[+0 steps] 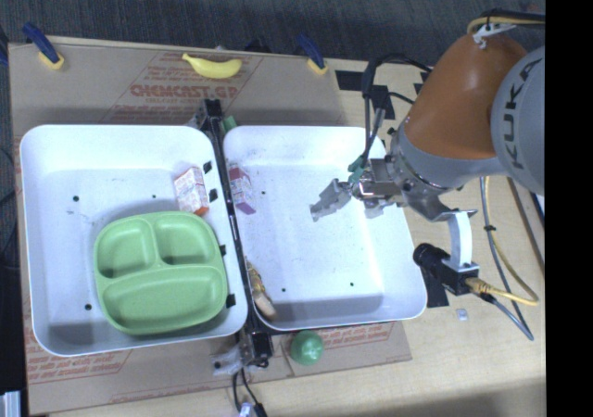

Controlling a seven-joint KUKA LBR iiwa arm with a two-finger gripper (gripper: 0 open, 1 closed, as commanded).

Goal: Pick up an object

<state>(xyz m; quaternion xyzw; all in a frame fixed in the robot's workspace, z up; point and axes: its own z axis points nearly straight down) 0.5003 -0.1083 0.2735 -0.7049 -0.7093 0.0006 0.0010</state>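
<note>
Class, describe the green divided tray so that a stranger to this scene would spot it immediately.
Find the left white bin. In its lower half lies the green divided tray, with three compartments. It is far larger than the small red-and-white packet just above it.

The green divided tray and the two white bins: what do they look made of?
The green divided tray looks like moulded plastic with a matte finish: one even colour, rounded compartment walls, soft highlights. The left bin and right bin look like thin formed plastic, smooth and slightly glossy, with rounded corners and rolled rims; coated metal cannot be ruled out.
</note>
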